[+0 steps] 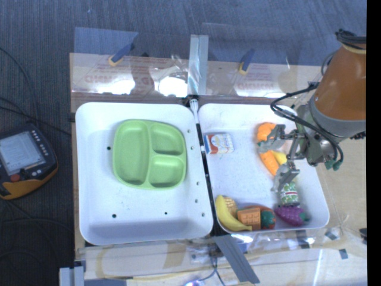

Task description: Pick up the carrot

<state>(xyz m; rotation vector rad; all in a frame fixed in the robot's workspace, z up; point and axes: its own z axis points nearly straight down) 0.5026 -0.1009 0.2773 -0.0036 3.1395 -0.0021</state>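
The carrot [271, 160], an orange-yellow wedge, lies on the floor of the right bin [238, 177] near its right side. A rounder orange piece [265, 130] sits just behind it. My gripper [280, 156] reaches in from the right and hangs over the carrot's right end. It is open. One finger [273, 137] stands behind the carrot and the other finger [287, 174] in front of it. The carrot rests on the bin floor and is not lifted.
A small white carton [218, 143] lies at the bin's left. Along the front wall sit a banana [228, 214], a brown block [251, 216], a purple fruit [292, 214] and a green-labelled can [289, 192]. The left bin [95, 207] holds a green divided plate [149, 154].
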